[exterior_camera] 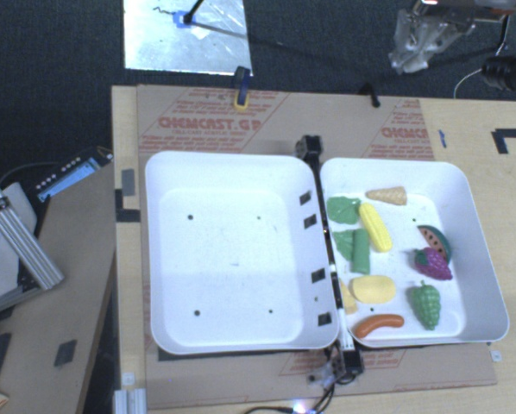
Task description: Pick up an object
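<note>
**Toy food in the right bin, hand high above**

Nearest the camera, an orange sausage [378, 323] lies at the right bin's [478, 231] front edge. Behind it sit a yellow lemon [374, 288], green grapes [425, 304], purple grapes [432, 264], a watermelon slice [435, 239], corn [375, 227] and a cone [387, 196]. Well beyond the surface [344, 119], the hand [418, 46] hangs far from them; whether it is open, I cannot tell.

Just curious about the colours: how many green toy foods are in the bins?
3, all in the right bin: a leafy piece near the divider, a darker green piece just below it, and a bumpy green fruit near the front. Overlaps might hide more.
</note>
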### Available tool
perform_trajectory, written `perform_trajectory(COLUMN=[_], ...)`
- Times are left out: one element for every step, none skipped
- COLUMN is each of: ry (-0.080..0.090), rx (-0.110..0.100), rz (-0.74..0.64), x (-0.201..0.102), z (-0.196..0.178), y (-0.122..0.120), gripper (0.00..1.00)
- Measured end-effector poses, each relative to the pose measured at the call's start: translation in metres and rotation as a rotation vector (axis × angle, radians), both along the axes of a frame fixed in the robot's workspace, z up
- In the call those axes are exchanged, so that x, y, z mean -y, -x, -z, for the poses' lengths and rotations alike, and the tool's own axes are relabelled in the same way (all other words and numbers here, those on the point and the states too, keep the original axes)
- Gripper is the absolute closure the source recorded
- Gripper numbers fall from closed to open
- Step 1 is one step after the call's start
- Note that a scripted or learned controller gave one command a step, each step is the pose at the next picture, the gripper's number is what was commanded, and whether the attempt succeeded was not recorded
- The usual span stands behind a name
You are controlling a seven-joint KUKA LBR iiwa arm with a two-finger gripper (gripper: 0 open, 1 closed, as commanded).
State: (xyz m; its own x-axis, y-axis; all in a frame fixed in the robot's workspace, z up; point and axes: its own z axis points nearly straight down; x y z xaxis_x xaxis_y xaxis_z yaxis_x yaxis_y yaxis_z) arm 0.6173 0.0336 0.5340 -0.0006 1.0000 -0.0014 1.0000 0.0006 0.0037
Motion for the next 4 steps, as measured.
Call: perform_trajectory(ry=[-0.001, 0.000, -0.002, 0.002], rx=[0.000, -0.019, 0.001, -0.003], rz=[-0.004, -0.001, -0.006, 0.007], x=[-0.011, -0.012, -0.012, 0.080], z=[0.000, 0.212, 0.190, 0.214], y=[-0.053, -0.041, -0.044, -0.051], gripper=[1.00, 1.00, 1.00, 1.00])
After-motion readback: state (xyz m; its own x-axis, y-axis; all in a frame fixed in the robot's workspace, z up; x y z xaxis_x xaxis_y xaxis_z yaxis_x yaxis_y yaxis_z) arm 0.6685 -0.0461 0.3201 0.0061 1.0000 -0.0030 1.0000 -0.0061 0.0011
